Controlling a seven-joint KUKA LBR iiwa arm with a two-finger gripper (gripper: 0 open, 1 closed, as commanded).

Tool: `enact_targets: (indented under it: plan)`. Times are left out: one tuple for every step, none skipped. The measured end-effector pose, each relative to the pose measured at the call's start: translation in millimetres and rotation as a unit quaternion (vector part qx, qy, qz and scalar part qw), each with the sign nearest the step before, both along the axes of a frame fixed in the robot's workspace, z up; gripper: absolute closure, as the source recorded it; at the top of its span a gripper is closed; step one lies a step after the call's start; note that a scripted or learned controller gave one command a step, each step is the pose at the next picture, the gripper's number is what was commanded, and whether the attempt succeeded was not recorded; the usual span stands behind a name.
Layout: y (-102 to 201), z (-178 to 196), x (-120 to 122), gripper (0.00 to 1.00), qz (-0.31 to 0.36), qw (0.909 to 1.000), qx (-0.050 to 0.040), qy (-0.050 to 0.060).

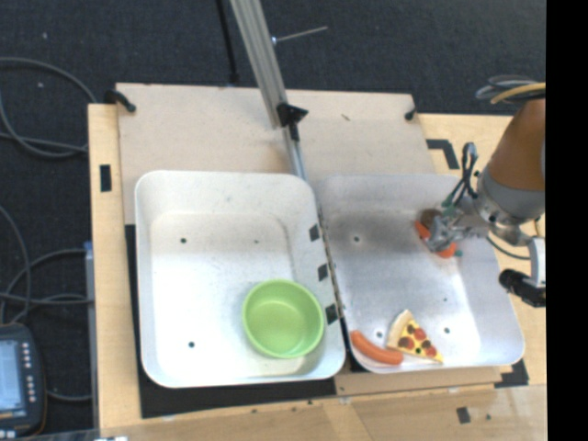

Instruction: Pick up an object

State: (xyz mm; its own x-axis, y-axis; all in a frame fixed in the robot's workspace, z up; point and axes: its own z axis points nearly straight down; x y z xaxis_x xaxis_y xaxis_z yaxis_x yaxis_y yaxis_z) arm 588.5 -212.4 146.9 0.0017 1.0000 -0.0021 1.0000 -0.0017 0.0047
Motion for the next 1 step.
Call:
enact_targets:
  plan:
    - [6.7,47.7,5.1,1.0,0.003,1.0,0.0006,-0.001]
